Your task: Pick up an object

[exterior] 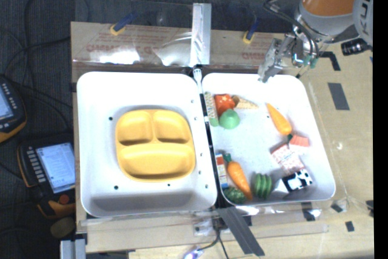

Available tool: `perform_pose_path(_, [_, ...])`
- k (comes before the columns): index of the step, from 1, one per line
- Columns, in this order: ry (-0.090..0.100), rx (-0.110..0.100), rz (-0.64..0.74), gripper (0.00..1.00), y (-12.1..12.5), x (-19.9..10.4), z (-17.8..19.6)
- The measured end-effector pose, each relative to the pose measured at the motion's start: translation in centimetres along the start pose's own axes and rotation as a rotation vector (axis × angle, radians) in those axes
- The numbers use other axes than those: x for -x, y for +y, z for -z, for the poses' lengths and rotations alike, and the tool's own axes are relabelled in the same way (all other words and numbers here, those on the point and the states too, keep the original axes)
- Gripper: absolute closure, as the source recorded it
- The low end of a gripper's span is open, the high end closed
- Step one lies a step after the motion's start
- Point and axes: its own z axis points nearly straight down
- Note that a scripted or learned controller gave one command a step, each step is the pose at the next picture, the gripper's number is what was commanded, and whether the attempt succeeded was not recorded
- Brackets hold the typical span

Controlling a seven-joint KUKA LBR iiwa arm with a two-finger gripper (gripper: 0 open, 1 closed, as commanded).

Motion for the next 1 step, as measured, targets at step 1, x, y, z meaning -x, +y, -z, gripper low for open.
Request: perform_pose_path(1, [-0.005,0.000,0.000,1.00,0.01,0.12,1.00])
